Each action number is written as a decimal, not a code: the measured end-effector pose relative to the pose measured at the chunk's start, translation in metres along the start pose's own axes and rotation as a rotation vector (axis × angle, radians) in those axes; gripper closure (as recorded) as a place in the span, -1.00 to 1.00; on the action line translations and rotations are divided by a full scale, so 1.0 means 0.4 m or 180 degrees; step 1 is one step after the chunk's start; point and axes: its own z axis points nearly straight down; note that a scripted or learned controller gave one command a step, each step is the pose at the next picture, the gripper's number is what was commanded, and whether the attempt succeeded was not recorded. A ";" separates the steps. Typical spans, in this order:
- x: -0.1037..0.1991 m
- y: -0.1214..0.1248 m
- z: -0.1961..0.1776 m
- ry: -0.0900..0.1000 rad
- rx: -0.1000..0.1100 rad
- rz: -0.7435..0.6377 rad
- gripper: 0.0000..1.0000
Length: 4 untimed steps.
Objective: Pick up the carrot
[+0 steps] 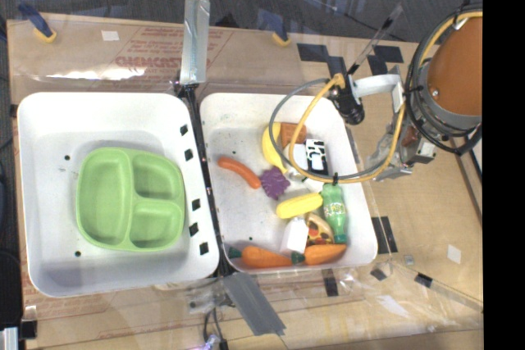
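The carrot (264, 258) lies on its side at the near end of the right bin (238, 213), pressed along the near wall, its orange body pointing right and a dark green tuft at its left end, close to the bin's near left corner; it looks like a small moulded toy, so I judge it light, stiff and rather smooth, likely to roll or skid away if pinched off-centre, and not at all fragile; the best hold seems to be across the thick middle of the orange body, jaws closing near-to-far, though the wall just behind it leaves little room for the near jaw; a second orange piece (326, 253) lies just to its right along the same wall and could be mistaken for it; a white block (295, 235) sits just beyond the carrot's right end, with a yellow piece (299, 205) and a green bottle (334, 211) crowding farther in; open floor lies on the carrot's far left side, between it and the red sausage (238, 170), and a descent from there looks cleanest; the gripper (398, 158) hangs outside the right bin, past its right wall and over the bench, well apart from the carrot, and whether the claw is wide or narrow cannot be told from this angle; the left bin (49, 135) holds a green plate (130, 197) and plays no part in the reach.
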 end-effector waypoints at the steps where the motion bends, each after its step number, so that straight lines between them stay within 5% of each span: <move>1: -0.025 0.010 0.160 -0.0023 -0.0009 0.0007 1.00; 2: 0.025 -0.003 0.277 -0.0026 -0.0009 -0.0001 1.00; 3: 0.073 -0.011 0.173 0.0000 -0.0007 0.0004 1.00; 4: 0.081 -0.016 -0.070 0.0023 -0.0009 -0.0001 1.00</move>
